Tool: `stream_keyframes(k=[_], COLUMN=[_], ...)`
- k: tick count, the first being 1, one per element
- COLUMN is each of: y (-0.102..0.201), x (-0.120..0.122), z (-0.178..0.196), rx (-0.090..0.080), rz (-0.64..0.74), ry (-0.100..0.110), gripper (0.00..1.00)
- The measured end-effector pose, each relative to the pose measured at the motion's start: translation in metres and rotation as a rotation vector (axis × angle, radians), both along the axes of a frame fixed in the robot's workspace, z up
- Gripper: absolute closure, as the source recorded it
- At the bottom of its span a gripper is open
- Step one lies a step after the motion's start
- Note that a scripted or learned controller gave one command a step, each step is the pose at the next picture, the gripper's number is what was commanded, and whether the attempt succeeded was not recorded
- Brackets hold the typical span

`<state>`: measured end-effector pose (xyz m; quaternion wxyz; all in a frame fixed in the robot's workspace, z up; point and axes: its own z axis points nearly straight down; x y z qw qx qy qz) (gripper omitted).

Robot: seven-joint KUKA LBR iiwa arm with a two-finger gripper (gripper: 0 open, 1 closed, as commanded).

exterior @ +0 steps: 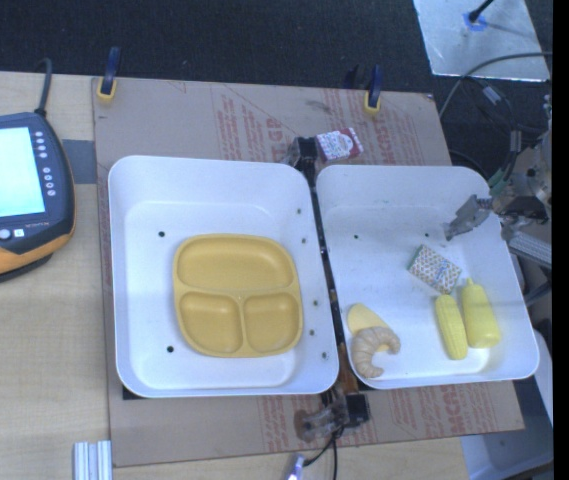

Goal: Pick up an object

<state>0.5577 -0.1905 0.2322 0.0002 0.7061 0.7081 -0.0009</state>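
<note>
Gripper [461, 220] open, empty, inside right bin [384, 183], just up-right of the patterned packet [434, 268]. Packet looks light, crushable, slightly tilted; best pinched across its short sides.

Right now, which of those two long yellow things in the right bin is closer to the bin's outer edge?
The fatter yellow piece, lying right of the slimmer yellow piece and a little higher in the view, is closer to the right bin outer rim.

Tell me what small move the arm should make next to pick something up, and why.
Probably lower the gripper toward the patterned packet, the nearest item in the right bin. The gripper sits above the bin's upper right area, apart from every object, and the packet lies just below and left of it.
</note>
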Motion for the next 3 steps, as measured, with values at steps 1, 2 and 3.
stream_keyframes(k=[1, 2, 3], y=[0.003, 0.036, 0.064], x=[-0.033, 0.038, 0.003], z=[-0.13, -0.14, -0.141], rx=[0.004, 0.0, 0.001], rz=[0.003, 0.005, 0.003], ry=[0.005, 0.002, 0.004], gripper=[0.0, 0.0, 0.0])
